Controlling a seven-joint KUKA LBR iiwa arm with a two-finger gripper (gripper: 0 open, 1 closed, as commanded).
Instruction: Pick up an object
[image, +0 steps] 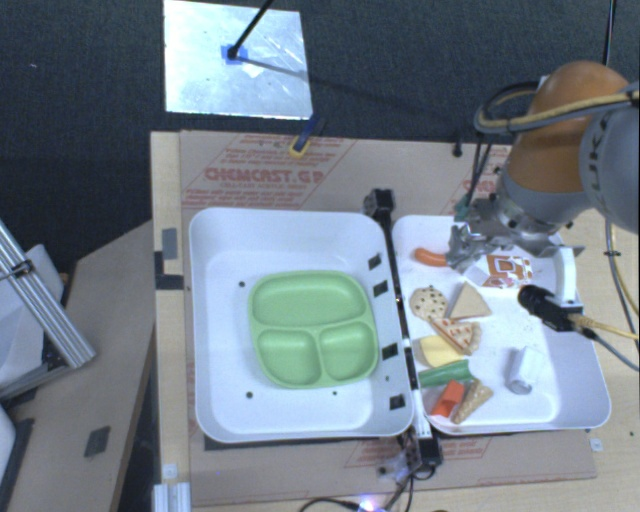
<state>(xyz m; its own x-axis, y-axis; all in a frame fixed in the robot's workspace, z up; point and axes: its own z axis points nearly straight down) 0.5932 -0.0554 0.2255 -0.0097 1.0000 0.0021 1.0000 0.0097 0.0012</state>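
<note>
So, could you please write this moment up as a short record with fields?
left bin: holds a green divided tray
right bin: toy food and small items
near its far left corner: orange sausage
along its left side: cookie, cheese wedge, pizza slice, green vegetable
toward its right: grey cylinder
gripper: low over the far end of the right bin, beside the sausage

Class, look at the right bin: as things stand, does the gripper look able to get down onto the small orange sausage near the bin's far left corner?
Probably yes. The gripper hangs just right of the orange sausage, which lies alone on bare bin floor. Nothing covers it; the cookie lies apart, nearer the camera. The bin wall close by may hamper it.
</note>
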